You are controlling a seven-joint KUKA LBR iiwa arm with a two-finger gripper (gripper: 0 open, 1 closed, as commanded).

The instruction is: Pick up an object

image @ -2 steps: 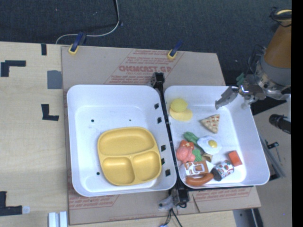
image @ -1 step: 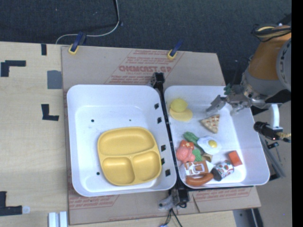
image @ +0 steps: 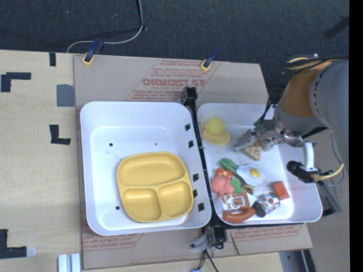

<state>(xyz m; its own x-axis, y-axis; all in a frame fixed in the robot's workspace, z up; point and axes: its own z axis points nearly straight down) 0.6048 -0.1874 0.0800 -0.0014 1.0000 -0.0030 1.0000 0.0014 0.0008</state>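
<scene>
Two white bins sit side by side on a cardboard sheet clipped to the bench, so neither can slide as you work. The left bin [image: 96, 123] holds one yellow tray [image: 154, 186], lying flat at lower centre of the frame. The right bin [image: 309, 208] holds the pickable clutter: a yellow duck [image: 216, 131] at upper left, and toward the bottom a fried egg [image: 250, 173], a red toy [image: 223, 182], a sausage [image: 238, 214] and an orange block [image: 280, 190], packed close together. Your gripper [image: 256, 142] hangs low at right of centre, over a tan piece [image: 253, 150] lying apart from the pile, probably chosen because its neighbours leave room around it. You cannot tell how the jaws stand, nor whether the piece lies between them; treat the grasp as unconfirmed.
</scene>
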